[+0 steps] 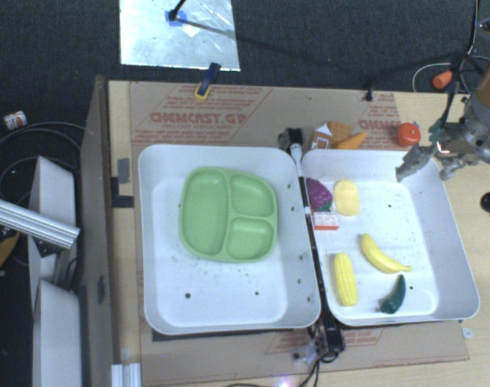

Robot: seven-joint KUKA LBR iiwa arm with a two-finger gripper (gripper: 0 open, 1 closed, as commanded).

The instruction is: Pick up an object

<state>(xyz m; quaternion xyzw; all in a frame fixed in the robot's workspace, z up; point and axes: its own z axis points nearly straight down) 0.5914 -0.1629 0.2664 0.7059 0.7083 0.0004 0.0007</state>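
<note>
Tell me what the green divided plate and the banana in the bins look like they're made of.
The green divided plate looks like moulded plastic, matte: uniform pale green, soft rounded compartment ridges, no glare. The banana seems a plastic toy, slightly glossy: flat even yellow without spots. Neither can be confirmed from this distance.

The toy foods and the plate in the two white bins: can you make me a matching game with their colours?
Things:
1. banana
2. divided plate
3. grapes
4. pepper

Colours:
a. purple
b. dark green
c. yellow
d. light green

Pairs: 1-c, 2-d, 3-a, 4-b
</note>
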